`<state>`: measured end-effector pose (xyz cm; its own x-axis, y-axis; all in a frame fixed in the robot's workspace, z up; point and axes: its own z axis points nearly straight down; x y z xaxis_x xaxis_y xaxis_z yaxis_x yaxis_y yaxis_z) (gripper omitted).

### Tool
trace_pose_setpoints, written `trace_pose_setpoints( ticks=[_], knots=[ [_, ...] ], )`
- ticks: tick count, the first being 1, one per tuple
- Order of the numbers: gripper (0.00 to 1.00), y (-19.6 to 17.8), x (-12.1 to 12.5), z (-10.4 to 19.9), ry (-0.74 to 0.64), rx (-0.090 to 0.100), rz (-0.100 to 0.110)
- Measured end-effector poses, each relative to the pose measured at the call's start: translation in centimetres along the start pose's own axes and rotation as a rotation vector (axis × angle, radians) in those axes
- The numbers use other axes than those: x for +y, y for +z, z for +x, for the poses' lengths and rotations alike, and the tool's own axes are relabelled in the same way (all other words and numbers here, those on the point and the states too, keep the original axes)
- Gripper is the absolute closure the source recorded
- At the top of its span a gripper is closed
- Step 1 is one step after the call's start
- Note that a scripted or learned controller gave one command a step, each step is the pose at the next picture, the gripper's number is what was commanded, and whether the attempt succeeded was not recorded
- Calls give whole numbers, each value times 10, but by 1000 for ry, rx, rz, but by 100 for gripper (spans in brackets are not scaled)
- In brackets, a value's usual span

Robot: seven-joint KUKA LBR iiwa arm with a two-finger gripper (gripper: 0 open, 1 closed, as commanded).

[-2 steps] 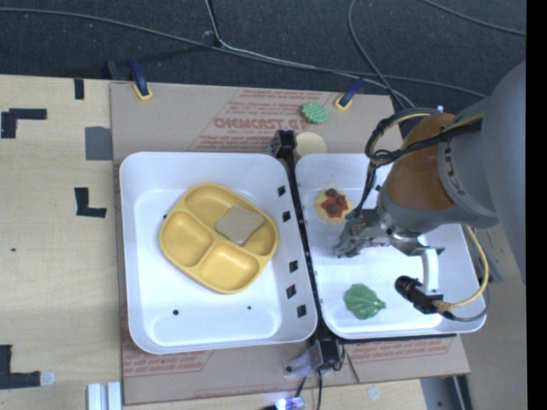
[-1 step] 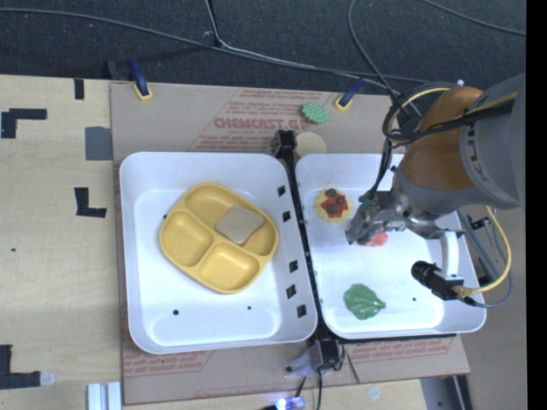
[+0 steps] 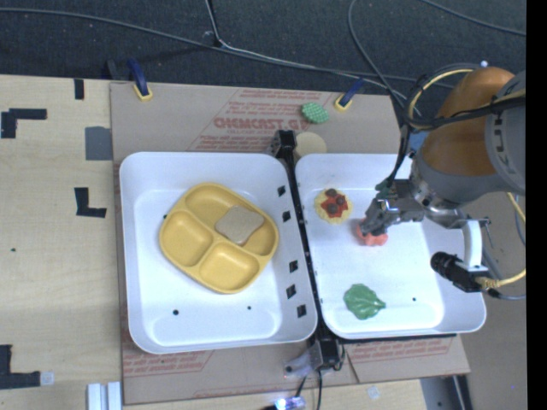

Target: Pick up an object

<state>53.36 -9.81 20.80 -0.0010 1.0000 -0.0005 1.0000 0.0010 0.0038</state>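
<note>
Claw (image 3: 373,226) down in the right bin (image 3: 427,314), directly over a small red-orange object (image 3: 373,238); whether it grips or is released cannot be told. Just left of that object lies a yellow piece with red topping (image 3: 332,205), a green leafy piece (image 3: 363,301) below it. Left bin (image 3: 145,314) holds a yellow divided plate (image 3: 192,246) carrying a tan slice (image 3: 238,224).

In the right bin (image 3: 427,314), bare floor lies between the pizza toy (image 3: 332,204) at 10 o'clock and the green leaf (image 3: 363,301) at 6 o'clock.
</note>
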Motion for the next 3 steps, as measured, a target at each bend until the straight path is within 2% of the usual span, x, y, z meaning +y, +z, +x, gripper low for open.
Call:
trace_pose_setpoints(
  ticks=[1, 2, 3],
  knots=[
    [100, -21, 1, 0, -1, 1, 2],
    [100, -10, 12, 49, -4, 1, 6],
    [100, -19, 26, 100, -6, 2, 4]
  ],
)
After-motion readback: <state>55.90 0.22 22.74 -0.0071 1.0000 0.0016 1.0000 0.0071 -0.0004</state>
